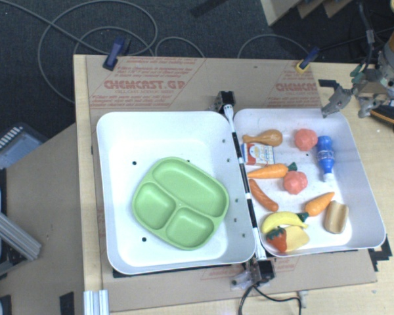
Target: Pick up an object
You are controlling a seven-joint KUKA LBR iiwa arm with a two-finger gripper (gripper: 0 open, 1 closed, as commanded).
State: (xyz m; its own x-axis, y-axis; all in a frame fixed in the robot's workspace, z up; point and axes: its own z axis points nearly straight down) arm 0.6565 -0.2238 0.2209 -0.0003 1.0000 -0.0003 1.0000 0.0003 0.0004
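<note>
Nearest, a banana (284,221) lies in the right bin (361,169) among carrots, a bottle (324,155) and other toys, while the tool (347,101) hovers open above that bin's far corner, holding nothing

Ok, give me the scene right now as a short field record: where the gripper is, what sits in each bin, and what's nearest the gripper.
gripper: up at the right bin's far right corner, above the rim, nothing between its jaws
left bin: green divided plate
right bin: toy food and a blue bottle
right bin items: drumstick, red ball, carrot, banana, bread roll
nearest to gripper: blue bottle and red ball
task state: no object picked up yet
</note>
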